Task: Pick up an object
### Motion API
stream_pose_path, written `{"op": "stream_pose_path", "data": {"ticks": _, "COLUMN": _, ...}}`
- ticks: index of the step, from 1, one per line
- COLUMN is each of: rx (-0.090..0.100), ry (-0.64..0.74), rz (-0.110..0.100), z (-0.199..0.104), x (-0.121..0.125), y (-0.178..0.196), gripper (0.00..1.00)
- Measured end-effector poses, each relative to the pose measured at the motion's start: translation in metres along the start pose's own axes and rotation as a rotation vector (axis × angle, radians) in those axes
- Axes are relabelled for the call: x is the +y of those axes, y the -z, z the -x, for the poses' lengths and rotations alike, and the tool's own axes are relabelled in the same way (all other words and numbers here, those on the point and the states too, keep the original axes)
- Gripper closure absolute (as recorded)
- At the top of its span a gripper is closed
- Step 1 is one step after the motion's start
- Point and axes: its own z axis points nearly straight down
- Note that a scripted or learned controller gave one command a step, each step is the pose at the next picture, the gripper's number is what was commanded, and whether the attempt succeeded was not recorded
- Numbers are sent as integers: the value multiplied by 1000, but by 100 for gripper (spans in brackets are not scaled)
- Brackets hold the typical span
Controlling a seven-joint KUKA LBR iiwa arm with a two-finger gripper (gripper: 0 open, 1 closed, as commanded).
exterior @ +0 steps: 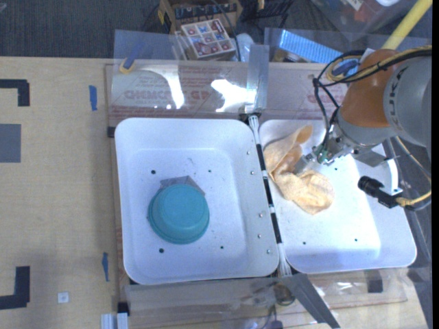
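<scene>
The scene was brightly and evenly lit from overhead. A strong white glare sat on the clear panel point(219, 91) behind the bins, washing out the print beneath it. The right bin point(357, 242) was overexposed across much of its floor, nearly blown to pure white, while the left bin point(137, 142) kept more tone and showed a soft bluish cast. The teal bowl point(179, 213) threw only a faint, short shadow. The worktop point(55, 197) looked flat and warm. Focus was moderate throughout, slightly soft, with the dim clutter point(206, 19) at the top darker and grainier.
</scene>
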Motion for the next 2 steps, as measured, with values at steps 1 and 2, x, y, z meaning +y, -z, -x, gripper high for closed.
{"op": "stream_pose_path", "data": {"ticks": 1, "rx": 4, "ry": 92, "rz": -17, "z": 4, "x": 42, "y": -1, "gripper": 0}}
{"op": "stream_pose_path", "data": {"ticks": 2, "rx": 0, "ry": 131, "rz": 0, "z": -25, "x": 6, "y": 0, "gripper": 0}}
